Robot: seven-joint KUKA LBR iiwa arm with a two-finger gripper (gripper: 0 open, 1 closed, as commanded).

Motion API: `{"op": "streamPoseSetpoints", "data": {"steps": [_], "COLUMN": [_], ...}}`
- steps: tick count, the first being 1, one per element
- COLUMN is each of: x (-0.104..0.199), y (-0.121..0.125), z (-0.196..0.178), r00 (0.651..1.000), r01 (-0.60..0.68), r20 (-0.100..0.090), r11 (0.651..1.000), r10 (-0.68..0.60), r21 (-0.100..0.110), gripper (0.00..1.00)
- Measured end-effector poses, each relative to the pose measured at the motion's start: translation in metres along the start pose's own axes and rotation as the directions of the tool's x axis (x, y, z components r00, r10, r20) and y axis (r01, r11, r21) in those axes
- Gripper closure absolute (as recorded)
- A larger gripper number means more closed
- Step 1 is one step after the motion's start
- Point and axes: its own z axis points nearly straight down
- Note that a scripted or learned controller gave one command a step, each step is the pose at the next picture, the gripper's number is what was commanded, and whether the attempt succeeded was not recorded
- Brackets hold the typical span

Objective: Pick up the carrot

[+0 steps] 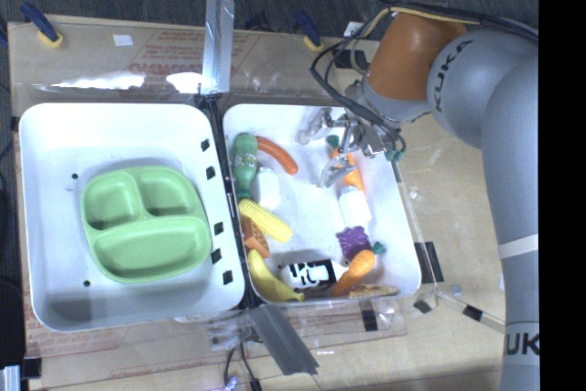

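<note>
The carrot (359,266), orange with a small green top, lies near the front right corner of the right bin (403,197), next to a purple bunch of grapes (352,242). My gripper (323,149) hangs over the back right part of that bin, well behind the carrot. Its two silver fingers (314,126) stand apart and open with nothing between them. A white bottle with an orange top (353,201) lies just below the gripper, its top partly hidden by the wrist.
The right bin also holds a green vegetable (244,158), an orange-red sausage shape (277,155), a corn cob (264,220), a banana (270,281) and a black-and-white tag (311,272). A green divided plate (144,224) sits in the left bin (37,197).
</note>
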Motion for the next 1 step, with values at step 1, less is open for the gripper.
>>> {"op": "streamPoseSetpoints", "data": {"steps": [1], "x": [0.0251], "y": [0.0039], "z": [0.0015], "r00": [0.998], "r01": [0.07], "r20": [-0.005], "r11": [0.998], "r10": [-0.07], "r21": [-0.001], "gripper": [0.0]}}
